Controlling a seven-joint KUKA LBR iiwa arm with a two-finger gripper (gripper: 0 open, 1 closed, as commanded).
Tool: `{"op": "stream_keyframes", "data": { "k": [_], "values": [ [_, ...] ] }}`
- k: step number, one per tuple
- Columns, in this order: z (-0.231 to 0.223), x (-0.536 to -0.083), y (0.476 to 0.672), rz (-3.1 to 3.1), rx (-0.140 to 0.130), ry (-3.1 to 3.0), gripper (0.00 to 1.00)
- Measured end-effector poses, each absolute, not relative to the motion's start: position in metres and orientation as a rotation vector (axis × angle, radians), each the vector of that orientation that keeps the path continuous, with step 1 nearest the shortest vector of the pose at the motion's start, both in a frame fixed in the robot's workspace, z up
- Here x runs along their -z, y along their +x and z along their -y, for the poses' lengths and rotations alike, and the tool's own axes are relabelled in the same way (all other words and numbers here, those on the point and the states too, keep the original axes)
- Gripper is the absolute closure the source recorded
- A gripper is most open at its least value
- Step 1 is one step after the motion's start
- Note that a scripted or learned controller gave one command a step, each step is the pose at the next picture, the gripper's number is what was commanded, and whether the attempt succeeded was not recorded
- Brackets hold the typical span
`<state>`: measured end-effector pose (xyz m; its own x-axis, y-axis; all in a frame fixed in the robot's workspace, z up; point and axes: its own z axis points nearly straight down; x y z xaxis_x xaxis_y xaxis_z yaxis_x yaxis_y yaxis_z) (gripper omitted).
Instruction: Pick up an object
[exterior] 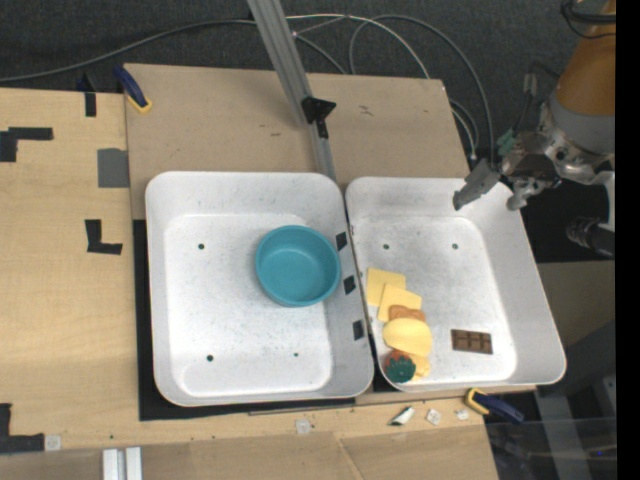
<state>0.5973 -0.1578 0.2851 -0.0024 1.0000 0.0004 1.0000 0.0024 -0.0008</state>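
Note:
My gripper (493, 192) hangs over the far right corner of the right bin (500, 268), its two dark fingers spread apart with nothing between them. In the right bin's near left part lie yellow cheese-like slices (391, 293), a yellow rounded toy (409, 337) with an orange piece on it, and a small dark green round thing (401, 370). A brown chocolate bar (471, 342) rests near the right bin's front. A teal bowl (296, 265) sits upright in the left bin (200, 298). All these objects are well away from the gripper.
A slanted metal pole (290, 68) rises behind the bins, with cables (400, 38) trailing across the back. Blue-yellow clamps sit at the board's far left corner (135, 90) and near right edge (495, 404). Small white bits lie at the front.

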Motion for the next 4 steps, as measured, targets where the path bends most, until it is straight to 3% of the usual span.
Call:
{"op": "stream_keyframes", "data": {
  "k": [1, 4],
  "values": [
    [0.158, -0.285, 0.597, 2.224, -0.001, -2.218, 0.0],
    [0.164, -0.124, 0.587, 2.22, -0.007, -2.217, 0.0]
  ]
}}
